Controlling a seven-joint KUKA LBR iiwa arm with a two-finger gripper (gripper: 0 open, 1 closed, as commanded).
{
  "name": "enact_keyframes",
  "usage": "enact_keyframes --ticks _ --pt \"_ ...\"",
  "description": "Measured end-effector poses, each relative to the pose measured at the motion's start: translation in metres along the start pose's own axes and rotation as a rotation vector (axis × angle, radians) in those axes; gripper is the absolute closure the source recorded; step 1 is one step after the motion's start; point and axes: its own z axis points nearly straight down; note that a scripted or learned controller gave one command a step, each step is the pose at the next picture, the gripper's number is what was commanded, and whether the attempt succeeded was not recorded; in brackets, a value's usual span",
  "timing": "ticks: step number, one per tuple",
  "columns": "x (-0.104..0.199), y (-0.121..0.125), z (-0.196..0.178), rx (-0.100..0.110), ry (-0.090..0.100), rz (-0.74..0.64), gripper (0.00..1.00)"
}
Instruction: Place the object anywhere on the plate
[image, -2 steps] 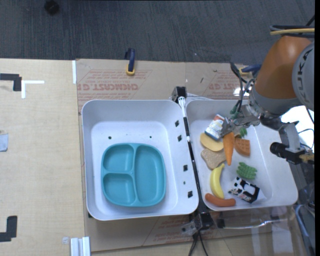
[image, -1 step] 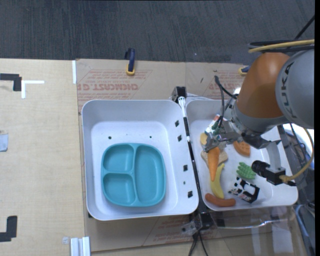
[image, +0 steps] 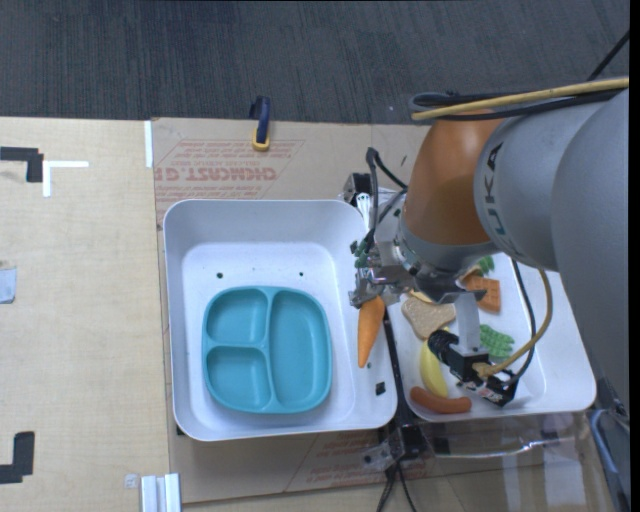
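Carrot (image: 369, 330) hung point-down at centre frame, its top end between the fingers of the gripper (image: 372, 290), which were closed on it. It sat over the divide between the two white bins, above the right rim of the left bin (image: 250, 215). The teal plate (image: 267, 349) lay in that bin, left of the carrot and apart from it. Other toy foods remained in the right bin (image: 560, 375). Judged step: transfer in hand; next move calls for leftward travel over the plate, then release.
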Motion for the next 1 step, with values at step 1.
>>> enact_keyframes --ticks 1 --pt "0.0648 -0.0426 0.0406 0.007 -0.001 0.248 1.00"
